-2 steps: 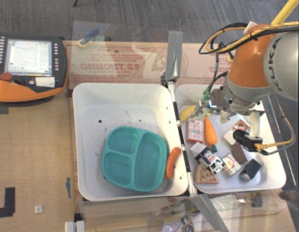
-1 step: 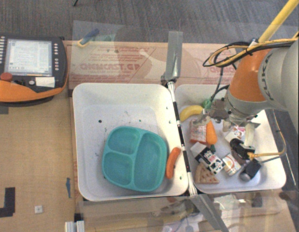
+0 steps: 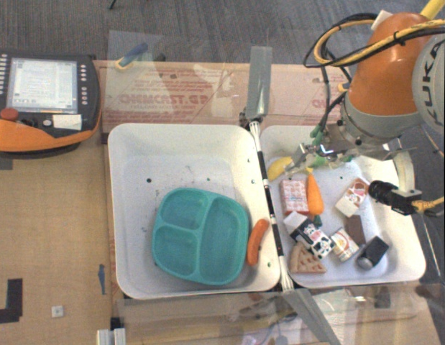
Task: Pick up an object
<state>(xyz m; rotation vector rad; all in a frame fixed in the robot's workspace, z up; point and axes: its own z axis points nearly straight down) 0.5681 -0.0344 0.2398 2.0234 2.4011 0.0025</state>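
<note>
My gripper [image 3: 317, 154] hangs over the far part of the right bin [image 3: 413, 264], under the orange wrist band. Just left of it lies a yellow banana-like piece [image 3: 280, 167]. Directly in front of it are an orange carrot [image 3: 315, 196] and a pink carton [image 3: 294, 195]. I see nothing held in the gripper. Further forward lie a black-and-white cow-print carton [image 3: 316, 241], a small can [image 3: 343, 244], a waffle-like wedge [image 3: 307, 262], a brown bar [image 3: 356, 230], a black block [image 3: 372, 252] and a white-and-red box [image 3: 351, 198].
The left bin [image 3: 129, 192] holds a teal divided plate [image 3: 200, 237] and an orange sausage [image 3: 257, 241] against its right wall. A teach pendant [image 3: 42, 99] lies at the far left of the bench. A black cable fitting [image 3: 392, 192] juts over the right bin's right side.
</note>
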